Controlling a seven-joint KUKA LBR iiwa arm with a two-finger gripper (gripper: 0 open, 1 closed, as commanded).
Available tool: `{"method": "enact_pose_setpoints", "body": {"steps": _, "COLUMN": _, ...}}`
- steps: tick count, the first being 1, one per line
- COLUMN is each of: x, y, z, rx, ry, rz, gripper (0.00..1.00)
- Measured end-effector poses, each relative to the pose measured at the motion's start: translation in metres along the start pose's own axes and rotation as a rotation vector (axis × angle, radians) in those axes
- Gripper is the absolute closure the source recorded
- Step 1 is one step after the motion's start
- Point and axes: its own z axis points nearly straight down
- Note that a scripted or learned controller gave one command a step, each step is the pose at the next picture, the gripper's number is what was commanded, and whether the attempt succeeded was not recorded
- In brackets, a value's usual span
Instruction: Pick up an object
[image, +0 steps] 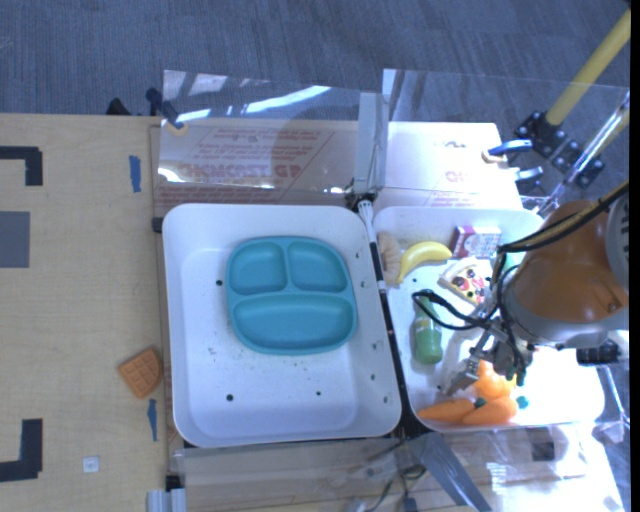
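The right bin (592, 398) holds a yellow banana (422, 257), a small pink-and-white box (474, 241), a patterned toy (466, 282), a green bottle (427, 342), an orange carrot (448, 410) and an orange toy with a teal spot (498, 394). My gripper (487, 368) is low in this bin, right over the orange toy and just right of the green bottle. The wrist and black cables hide how it meets the toy. I see nothing lifted.
The left bin (185, 330) carries a blue divided plate (290, 295). A brown waffle-like piece (141, 372) lies on the wooden bench left of the bins. Clear plastic walls stand behind both bins. The arm's orange band (565, 285) overhangs the right bin's right side.
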Motion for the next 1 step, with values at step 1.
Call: {"method": "enact_pose_setpoints", "body": {"steps": 1, "x": -0.0977, "y": 0.0239, "z": 0.0026, "rx": 0.001, "ry": 0.0, "rz": 0.059, "gripper": 0.0}}
